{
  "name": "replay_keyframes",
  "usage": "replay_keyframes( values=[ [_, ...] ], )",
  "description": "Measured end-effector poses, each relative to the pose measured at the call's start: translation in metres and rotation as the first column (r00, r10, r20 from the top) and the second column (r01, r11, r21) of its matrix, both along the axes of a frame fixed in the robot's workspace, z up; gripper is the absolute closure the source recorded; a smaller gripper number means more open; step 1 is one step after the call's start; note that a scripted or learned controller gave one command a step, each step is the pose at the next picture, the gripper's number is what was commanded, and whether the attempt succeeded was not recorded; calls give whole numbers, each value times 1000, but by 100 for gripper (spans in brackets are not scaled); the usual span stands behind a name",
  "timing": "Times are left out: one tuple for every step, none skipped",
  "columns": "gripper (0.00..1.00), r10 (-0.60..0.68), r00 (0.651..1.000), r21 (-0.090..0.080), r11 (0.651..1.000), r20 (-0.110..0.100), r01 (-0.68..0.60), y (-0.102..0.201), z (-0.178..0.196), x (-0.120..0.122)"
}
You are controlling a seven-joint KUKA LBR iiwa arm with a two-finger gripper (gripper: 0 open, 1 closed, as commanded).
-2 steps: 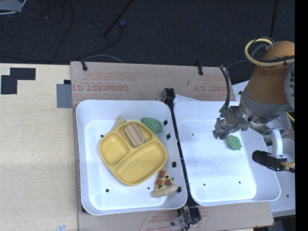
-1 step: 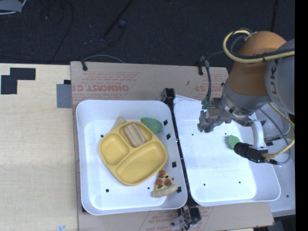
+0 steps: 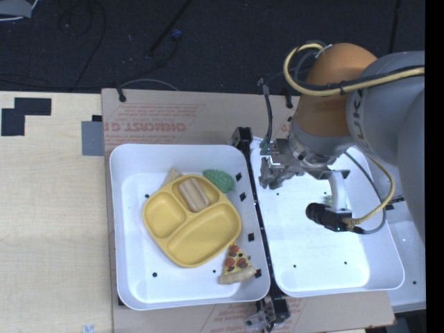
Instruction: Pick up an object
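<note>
We see the arm reaching in from the right, its gripper low over the upper left corner of the right bin, just beside the divider between the bins. We cannot tell how far the hand is open, and nothing visible sits in it. A dark cylindrical part with a yellow cable hangs off the wrist over the right bin floor.

All candidate objects lie in the left bin: a yellow divided tray tilted on the floor, a hot dog toy resting in its upper compartment, a green leaf-like piece touching the tray's upper edge, and a pizza slice toy just off its lower right corner near the bin wall. A tan bit peeks from under the tray's top left; we can't identify it.

We judge the gripper is poorly placed for a pick: it's over the wrong bin, so it needs to cross the divider. The green piece is nearest.

Writing: the cardboard sheet under the bins carries reddish print, upside down and mirrored from here; we can't read it reliably.
</note>
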State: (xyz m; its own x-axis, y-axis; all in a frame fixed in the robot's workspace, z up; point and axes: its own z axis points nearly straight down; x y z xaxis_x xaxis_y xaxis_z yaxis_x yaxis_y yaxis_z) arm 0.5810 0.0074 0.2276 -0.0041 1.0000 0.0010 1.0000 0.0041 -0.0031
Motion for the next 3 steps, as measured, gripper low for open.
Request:
replay_keyframes(
  values=[
    [100,0,1000,0,1000,1,0,52,-11,16],
    [100,0,1000,-1,1000,2,0,100,2,29],
    [0,-1,1000,-2,1000,0,1,98,1,28]
  ],
)
